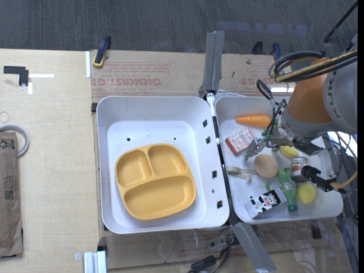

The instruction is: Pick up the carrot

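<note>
Camera view, carrot in right bin, plate in left

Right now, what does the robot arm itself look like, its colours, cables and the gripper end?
The grey metal arm has a rounded orange band above the wrist. Black cables with a thin yellow one loop over the top of it. At its tip, the slim dark two-finger gripper looks like thin metal linkage, too small to describe further.
</note>
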`<state>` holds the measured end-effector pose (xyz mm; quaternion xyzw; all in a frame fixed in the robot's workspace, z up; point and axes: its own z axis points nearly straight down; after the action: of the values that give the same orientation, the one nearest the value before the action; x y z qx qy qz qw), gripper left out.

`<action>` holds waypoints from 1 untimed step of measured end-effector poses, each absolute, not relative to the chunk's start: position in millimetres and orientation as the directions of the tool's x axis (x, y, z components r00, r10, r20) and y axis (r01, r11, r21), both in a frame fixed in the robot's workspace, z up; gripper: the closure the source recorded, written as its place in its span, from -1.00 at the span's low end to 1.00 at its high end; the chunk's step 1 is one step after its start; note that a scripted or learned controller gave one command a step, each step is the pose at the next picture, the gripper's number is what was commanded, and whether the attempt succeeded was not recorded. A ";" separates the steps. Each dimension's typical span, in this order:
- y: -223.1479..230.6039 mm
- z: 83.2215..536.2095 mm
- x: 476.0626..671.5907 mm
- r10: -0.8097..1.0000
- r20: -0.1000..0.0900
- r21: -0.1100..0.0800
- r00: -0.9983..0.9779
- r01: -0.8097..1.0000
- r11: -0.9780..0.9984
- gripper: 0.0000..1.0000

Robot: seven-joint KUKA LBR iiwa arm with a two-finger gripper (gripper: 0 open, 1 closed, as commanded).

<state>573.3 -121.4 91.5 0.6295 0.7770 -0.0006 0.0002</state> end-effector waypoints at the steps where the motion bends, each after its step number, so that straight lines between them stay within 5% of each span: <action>1: -182.8 165.9 583.1 0.987 -0.002 0.000 -0.163 0.987 0.163 -1.00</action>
<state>583.1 -182.8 165.9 0.6469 0.7626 -0.0007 0.0008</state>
